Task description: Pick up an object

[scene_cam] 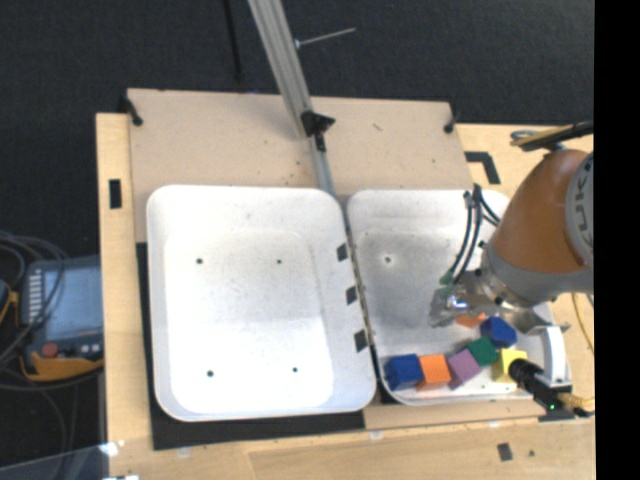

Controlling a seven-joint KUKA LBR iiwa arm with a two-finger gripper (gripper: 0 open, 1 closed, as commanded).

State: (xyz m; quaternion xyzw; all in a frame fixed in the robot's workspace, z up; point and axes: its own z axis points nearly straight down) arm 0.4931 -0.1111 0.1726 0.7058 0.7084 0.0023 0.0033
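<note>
**Arm hanging low over the blocks in the right bin**

We are looking down on a tan surface (250, 138) carrying two white bins side by side. The left bin (250, 298) is sitting at about nine o'clock from the middle of the view, and the right bin (400, 258) at about three o'clock.

The arm (545, 228), grey with an orange band, is reaching in from three o'clock and is hanging over the right bin's lower half. Its gripper (452, 306) is pointing down near the bin floor; we cannot tell how it is set, as the wrist is covering much of it.

The blocks are lying along the right bin's five o'clock edge. We are seeing a blue block (403, 370), an orange block (435, 370) just beside it, then a purple block (463, 366), a green block (482, 352) and a yellow block (512, 360). A second blue block (497, 330) is lying just beside the gripper, at its four o'clock, with a small orange piece (466, 319) between them. Nothing is visibly lifted off the bin floor.

A metal rail (285, 63) is slanting down from twelve o'clock toward the gap between the bins.
</note>
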